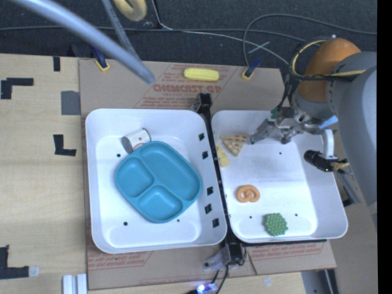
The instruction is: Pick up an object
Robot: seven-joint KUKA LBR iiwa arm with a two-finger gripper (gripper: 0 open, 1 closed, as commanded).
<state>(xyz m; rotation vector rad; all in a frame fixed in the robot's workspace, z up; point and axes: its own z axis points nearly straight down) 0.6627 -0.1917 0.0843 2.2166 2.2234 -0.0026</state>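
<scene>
Waffle wedge [234,143] lies at the right bin's [318,222] upper left corner. Your arm reaches in from the right, wrist bent low, gripper [269,131] just beside it, fingers apparently spread and grasping nothing, though blurred.

Two shallow white plastic bins [104,225] appear smooth and semi-glossy. The blue sectioned plastic tray [158,181] is smooth with a matt sheen. The brown cardboard sheet [177,86] beneath is matt. The pale wood-look counter [37,195] shows faint grain.
</scene>
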